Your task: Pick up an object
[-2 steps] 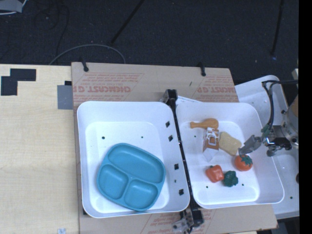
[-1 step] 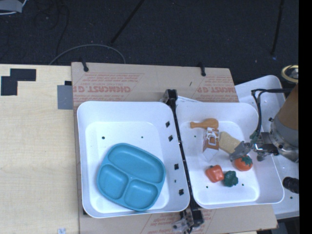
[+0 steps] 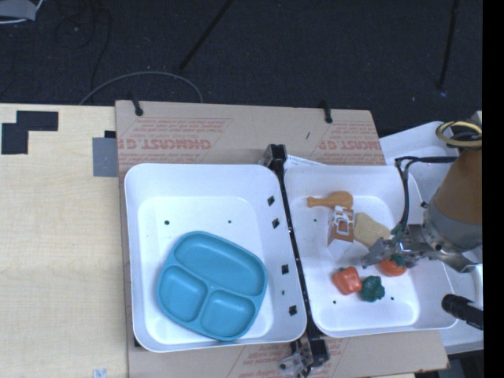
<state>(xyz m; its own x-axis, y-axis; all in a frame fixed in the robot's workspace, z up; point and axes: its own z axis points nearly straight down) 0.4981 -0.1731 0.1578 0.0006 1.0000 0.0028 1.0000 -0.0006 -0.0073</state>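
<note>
A small red-orange object lies in the right bin, near its right side, and the gripper is down directly upon it, its grey metal parts overlapping the object's upper edge; whether the gripper is released or clenched cannot be told from this slanted view, nor whether the object is actually grasped. Just left of it sit a red-orange pepper-like piece and a dark green lump, close beside each other. Above them lie a small brown-and-white packet, a tan wedge reaching toward the gripper, and an orange drumstick-shaped toy. The grey arm with its orange band enters from the right. In the left bin rests a blue divided plate, on a cardboard-covered bench.
</note>
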